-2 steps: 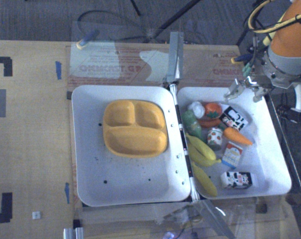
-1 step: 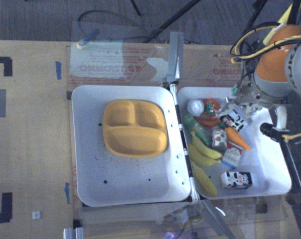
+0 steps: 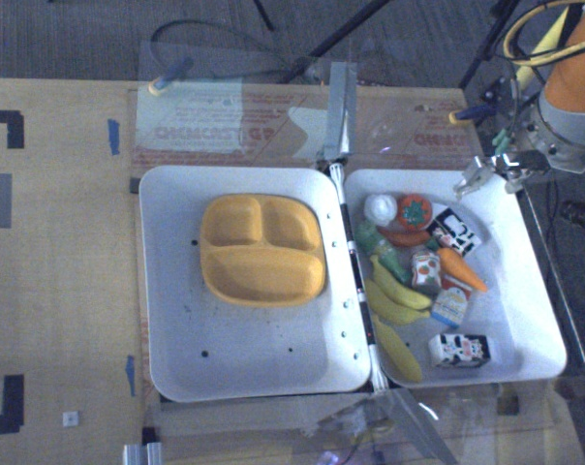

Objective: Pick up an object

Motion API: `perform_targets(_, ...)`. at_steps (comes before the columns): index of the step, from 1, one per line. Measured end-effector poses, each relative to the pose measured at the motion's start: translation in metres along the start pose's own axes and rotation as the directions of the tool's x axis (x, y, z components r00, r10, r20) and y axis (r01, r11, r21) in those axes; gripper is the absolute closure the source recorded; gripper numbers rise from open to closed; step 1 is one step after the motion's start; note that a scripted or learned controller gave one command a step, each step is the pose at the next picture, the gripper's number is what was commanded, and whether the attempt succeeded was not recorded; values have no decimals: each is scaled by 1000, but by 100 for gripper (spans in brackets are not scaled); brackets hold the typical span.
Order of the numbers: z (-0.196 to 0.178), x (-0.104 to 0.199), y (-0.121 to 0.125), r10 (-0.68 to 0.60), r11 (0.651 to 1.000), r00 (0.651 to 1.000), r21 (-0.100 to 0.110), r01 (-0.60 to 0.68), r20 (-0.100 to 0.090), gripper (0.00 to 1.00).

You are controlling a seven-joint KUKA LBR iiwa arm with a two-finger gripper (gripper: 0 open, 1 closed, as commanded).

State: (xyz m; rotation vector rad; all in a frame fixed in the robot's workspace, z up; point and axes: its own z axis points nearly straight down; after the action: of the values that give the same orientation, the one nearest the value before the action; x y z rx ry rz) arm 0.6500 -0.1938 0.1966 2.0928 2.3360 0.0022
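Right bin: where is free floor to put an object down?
In the right bin, bare floor runs along the right wall, beside the carrot and the cow carton. The left half is crowded, with bananas against the divider. The left bin is bare below the yellow tray.

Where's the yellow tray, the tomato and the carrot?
Yellow tray (image 3: 263, 250), camera view, on its middle divider.
Tomato (image 3: 415, 209), camera view, on its red top.
Carrot (image 3: 461, 270), camera view, on its orange body.

Robotics lab: taped wooden bench (image 3: 60, 289), tripod legs (image 3: 254, 3), loose cables (image 3: 530, 27)
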Motion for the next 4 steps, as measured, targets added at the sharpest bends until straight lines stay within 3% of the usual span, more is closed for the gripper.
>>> perform_targets(1,-74,-30,15,163,987,987,0,-163,1,0)
perform_targets(2,85,19,15,112,994,994,5,-112,-3,0)
perform_targets(3,104,33,-32,2,1000,1000,-12,-2,3,0)
perform_targets(4,104,53,-12,-305,952,952,-10,305,8,0)
